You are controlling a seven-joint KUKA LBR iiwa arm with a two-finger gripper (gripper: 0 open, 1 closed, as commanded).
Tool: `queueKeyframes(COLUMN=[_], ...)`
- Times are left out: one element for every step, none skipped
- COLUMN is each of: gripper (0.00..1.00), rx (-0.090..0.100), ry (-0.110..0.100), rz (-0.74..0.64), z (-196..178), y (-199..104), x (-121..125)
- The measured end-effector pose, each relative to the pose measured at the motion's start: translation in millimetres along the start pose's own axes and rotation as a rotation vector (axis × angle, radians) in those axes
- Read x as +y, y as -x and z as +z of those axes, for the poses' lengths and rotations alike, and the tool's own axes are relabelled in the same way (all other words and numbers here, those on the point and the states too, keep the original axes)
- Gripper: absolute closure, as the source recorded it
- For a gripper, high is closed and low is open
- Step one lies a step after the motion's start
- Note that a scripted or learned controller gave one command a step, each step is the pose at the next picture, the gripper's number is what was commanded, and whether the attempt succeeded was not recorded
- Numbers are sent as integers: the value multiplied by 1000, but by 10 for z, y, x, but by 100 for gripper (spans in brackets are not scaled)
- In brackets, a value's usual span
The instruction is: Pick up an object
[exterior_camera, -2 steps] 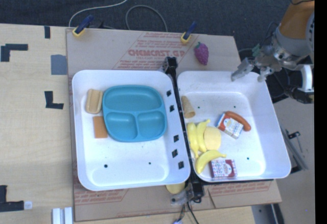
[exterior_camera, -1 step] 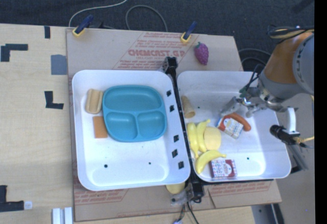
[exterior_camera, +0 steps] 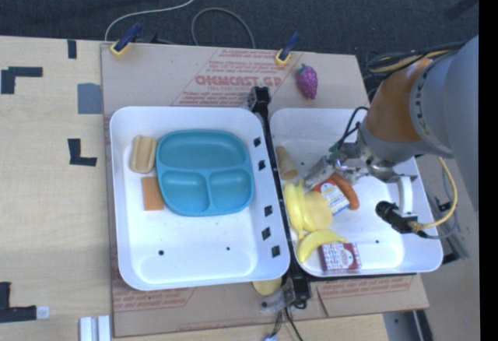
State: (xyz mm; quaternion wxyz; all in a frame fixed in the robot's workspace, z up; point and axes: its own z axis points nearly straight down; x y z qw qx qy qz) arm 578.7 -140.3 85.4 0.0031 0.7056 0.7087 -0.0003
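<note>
My gripper point(exterior_camera: 325, 174) reaches down into the right bin point(exterior_camera: 389, 254) from the right. Its tip sits over a cluster of toy food near the bin's left side. Just under and right of it lie a small white packet with red print point(exterior_camera: 336, 196) and an orange sausage-like piece point(exterior_camera: 348, 191). Yellow items point(exterior_camera: 305, 209) lie to the lower left, with a banana point(exterior_camera: 315, 242) and a red-and-white packet point(exterior_camera: 339, 257) in front. I see nothing clearly between the fingers.
The left bin point(exterior_camera: 132, 254) holds a blue divided plate point(exterior_camera: 206, 172), a tan bread piece point(exterior_camera: 142, 153) and an orange block point(exterior_camera: 152, 194). A purple grape bunch point(exterior_camera: 307, 81) lies on the cardboard behind the right bin. Clips and cables sit along the back edge.
</note>
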Motion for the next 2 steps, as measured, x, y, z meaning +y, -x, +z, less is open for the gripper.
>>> queueKeyframes(gripper=[100, 100], rx=[-1, 8], ry=[4, -2], rz=[4, -3], z=[-121, -1039], y=[34, -757], x=[16, -322])
